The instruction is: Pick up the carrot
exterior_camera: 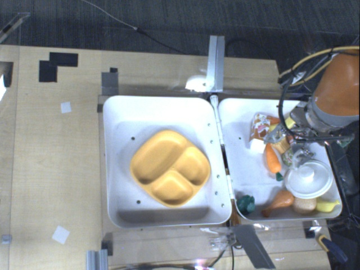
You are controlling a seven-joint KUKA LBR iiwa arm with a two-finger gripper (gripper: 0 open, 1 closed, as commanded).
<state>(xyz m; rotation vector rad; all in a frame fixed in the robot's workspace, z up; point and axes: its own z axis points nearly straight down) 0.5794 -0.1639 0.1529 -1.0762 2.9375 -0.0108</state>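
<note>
Here, the robot's hand point(288, 142), its grip impossible to judge, hangs just right of the carrot point(273, 160) lying in the right bin point(239, 122), where a crowding packet point(262, 127) and white cup point(307, 179) could well spoil a clean grasp.

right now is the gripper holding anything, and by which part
Cannot be told. The gripper sits right by the carrot in the right bin, but a hold isn't visible.

Glossy white plastic bins point(169, 108), matt yellow plastic tray point(170, 167), pale wood bench point(50, 162)
</note>
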